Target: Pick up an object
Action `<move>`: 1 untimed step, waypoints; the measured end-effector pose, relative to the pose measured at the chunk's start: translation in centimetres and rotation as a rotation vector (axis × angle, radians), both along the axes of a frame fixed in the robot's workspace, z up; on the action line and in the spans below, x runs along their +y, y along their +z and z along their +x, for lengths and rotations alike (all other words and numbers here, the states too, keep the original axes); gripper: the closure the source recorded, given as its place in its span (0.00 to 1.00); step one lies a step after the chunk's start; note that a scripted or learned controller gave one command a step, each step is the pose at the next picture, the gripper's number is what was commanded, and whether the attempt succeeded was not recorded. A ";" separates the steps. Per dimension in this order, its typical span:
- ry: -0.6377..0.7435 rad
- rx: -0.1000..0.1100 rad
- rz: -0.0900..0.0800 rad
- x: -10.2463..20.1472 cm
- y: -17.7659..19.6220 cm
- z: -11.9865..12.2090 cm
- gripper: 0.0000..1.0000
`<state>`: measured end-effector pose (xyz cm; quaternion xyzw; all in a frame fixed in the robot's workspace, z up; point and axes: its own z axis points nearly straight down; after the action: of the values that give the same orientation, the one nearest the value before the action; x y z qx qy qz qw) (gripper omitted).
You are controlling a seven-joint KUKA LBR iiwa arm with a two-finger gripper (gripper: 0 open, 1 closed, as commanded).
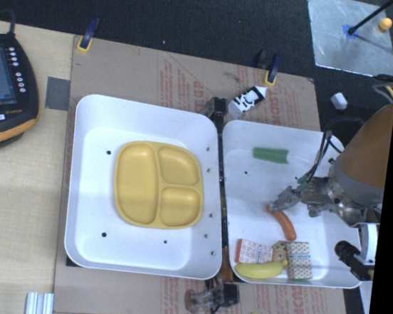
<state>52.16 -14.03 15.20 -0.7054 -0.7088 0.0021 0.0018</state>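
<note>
The light wooden surface (pixel 19 194) carries two shallow white plastic bins. The left bin (pixel 85 238) holds a yellow three-compartment plastic tray (pixel 158 183). The right bin (pixel 245 141) holds a green flat block (pixel 270 154), a yellow toy banana (pixel 260 270), two small patterned packets (pixel 273 254) and an orange toy sausage (pixel 284 224). The grey arm's hand (pixel 286 199) sits low in the right bin, just above the sausage's upper end; whether it is clenched or released I cannot tell. Nothing looks lifted, so the pick seems yet to be made, with the sausage the likely target.
</note>
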 end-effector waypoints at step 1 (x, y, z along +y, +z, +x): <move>0.001 0.000 0.001 -1.0 -5.3 -0.9 0.00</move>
<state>51.28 -15.02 9.93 -0.7051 -0.7091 0.0019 0.0020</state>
